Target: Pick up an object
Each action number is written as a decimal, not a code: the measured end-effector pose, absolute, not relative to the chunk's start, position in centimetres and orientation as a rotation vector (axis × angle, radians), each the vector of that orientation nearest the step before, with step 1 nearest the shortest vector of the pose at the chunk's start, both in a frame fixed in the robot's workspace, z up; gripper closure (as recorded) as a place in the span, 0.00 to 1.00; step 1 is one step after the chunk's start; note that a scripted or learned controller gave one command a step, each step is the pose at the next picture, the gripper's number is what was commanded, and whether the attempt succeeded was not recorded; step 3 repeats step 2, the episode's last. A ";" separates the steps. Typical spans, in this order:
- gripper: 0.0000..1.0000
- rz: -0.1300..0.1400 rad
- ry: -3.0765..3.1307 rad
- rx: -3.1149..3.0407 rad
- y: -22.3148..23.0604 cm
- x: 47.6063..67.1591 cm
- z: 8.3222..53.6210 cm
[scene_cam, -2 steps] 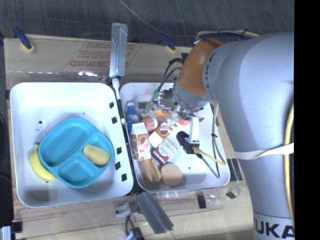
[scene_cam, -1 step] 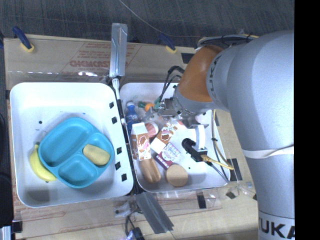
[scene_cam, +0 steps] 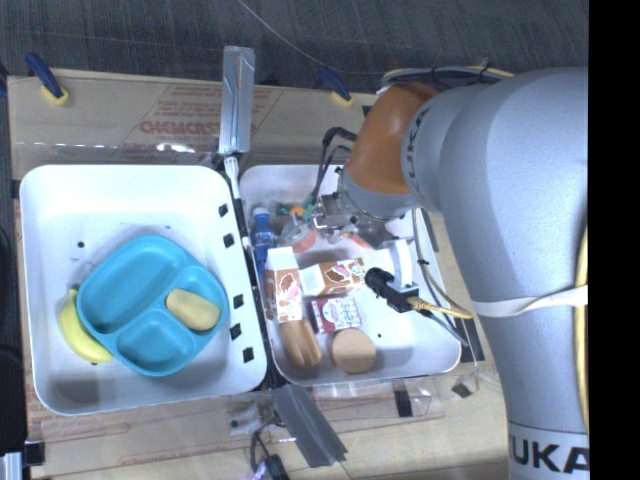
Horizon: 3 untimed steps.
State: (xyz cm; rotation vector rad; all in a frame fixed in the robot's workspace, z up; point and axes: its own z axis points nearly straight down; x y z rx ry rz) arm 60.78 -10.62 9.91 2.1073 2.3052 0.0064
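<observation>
The gripper (scene_cam: 318, 218) is set low over the far end of the right bin (scene_cam: 440, 353), beneath the orange wrist band. Whether it is open or closed cannot be told, as its lower end is lost among wrist hardware and clutter. Nothing is seen to be held.

No single object is fixed by the task, so the nearest ones are judged the likely targets. The bottle (scene_cam: 262, 230) lies just beside the gripper on the side toward the left bin (scene_cam: 60, 193), close against the dividing wall. Some small coloured items sit right at the gripper but are too small to be identified. Nearer the camera from the gripper lie the carton (scene_cam: 285, 290) and two packets (scene_cam: 340, 273) (scene_cam: 340, 314), packed together and apparently touching. The roll (scene_cam: 300, 346) and bun (scene_cam: 353, 350) are found beyond them, well apart from the gripper.

The main risk is judged to come from crowding. Two things could be pinched at once, or only an edge caught, and the load would then be dropped on the lift. Little purchase is offered by the flat packets, and a neighbour could be dragged along. Little room is left beside the bottle by the wall, so the wall could be struck, or the round bottle pushed aside and rolled away. The plate (scene_cam: 130, 303) and banana (scene_cam: 72, 330) in the left bin are far from the gripper and are not thought to be endangered.
</observation>
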 end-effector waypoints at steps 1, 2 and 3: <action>1.00 0.006 2.320 2.105 -10.2 60.7 10.6; 1.00 0.007 2.269 2.172 -1.8 65.8 19.5; 1.00 0.007 2.269 2.172 -1.8 65.8 19.5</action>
